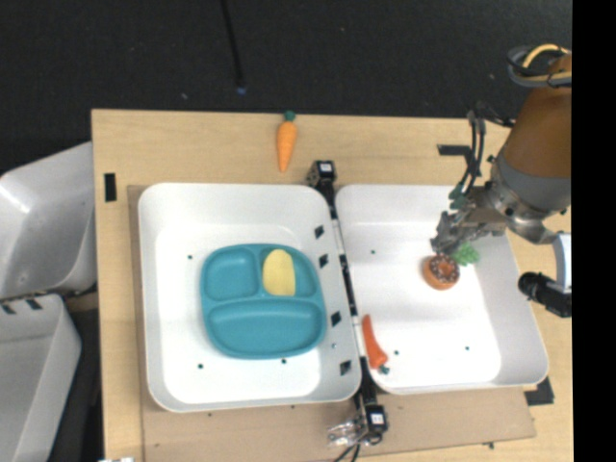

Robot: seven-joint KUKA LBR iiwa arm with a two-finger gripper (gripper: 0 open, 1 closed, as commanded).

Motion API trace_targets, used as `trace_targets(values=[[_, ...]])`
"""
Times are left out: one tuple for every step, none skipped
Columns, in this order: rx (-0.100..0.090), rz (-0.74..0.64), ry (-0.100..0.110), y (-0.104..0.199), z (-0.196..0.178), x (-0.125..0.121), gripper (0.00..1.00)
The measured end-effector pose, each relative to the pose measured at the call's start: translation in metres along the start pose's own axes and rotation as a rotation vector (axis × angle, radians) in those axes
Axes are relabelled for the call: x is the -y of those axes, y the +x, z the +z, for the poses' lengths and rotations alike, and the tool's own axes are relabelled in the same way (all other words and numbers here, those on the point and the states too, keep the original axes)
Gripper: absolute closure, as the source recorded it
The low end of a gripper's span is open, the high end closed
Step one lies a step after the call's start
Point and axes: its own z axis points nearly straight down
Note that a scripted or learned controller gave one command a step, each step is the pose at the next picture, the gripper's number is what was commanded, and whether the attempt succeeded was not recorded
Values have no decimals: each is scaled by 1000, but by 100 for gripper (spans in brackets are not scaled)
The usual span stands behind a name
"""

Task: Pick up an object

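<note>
We see a wooden bench (192, 147) with two white bins side by side. In the left bin (173, 354) lies a blue tray (241, 330) with parts in it, and a yellow, egg-shaped thing (279, 273) sits in the tray's upper right part. In the right bin (481, 354) a small round thing (442, 271), orange-brown with dark speckles on top, sits near the far right side, and something small and green (468, 254) lies just beside it. A small orange-red carrot-like toy (373, 345) lies at the right bin's left wall, near the front. Another toy carrot (286, 141), orange with a green top, lies on the bare bench behind the bins. The grey and orange arm (539, 152) reaches in from the right, and its pincer (450, 242) hangs right over the round thing. We cannot tell if the pincer is wide apart or pressed together, or if it touches the round thing.
</note>
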Motion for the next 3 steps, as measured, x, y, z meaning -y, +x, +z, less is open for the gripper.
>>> trace_targets(values=[[-1, -1, 0, 54, -7, -2, 100], [0, 0, -1, 111, -7, -7, 100], [-1, 0, 0, 161, -7, -9, 100]])
